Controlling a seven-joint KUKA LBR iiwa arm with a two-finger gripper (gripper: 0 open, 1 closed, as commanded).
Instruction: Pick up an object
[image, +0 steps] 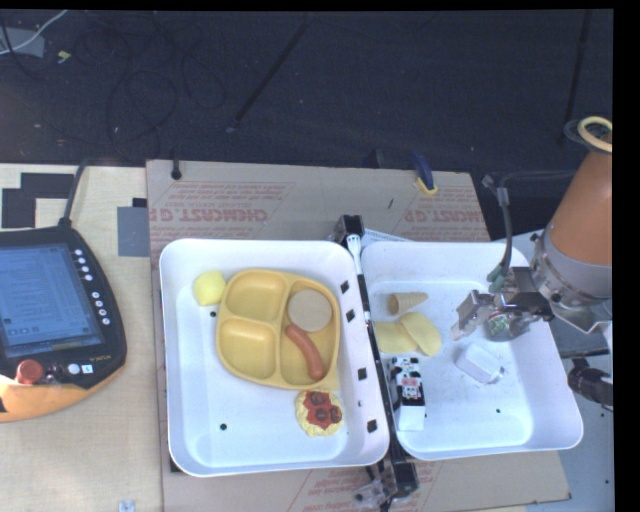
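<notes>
Two white bins are sitting side by side on the bench, left bin (185, 440) and right bin (545, 425), their inner walls touching along a clipped seam.

The arm (585, 215) is reaching in from the right, w/ the gripper (492, 315) hovering over the right bin's right-center; can't tell if its fingers are apart or closed, too small and cluttered.

Open room: right bin's far-left corner and its near-right floor are lying bare; left bin is showing bare floor along its near edge.

Count, right bin: 1 cone-shaped piece (407, 301), 2 pale yellow pieces (410, 335) overlapping, 1 small black-and-white box (408, 385) against the left wall, 1 white block (480, 363) just below the gripper, not touching as far as I can see.

Left bin: 1 yellow divided tray (250, 340) w/ 3 compartments, holding 1 sausage (306, 351) and 1 round tan disc (310, 311); 1 yellow ball (208, 288) beside the tray; 1 small pizza piece (319, 412) near the front.

Arm's upper part is getting cut off at the right edge. 1 tablet pendant (50, 300) is sitting left of the bins, partly cropped.
</notes>
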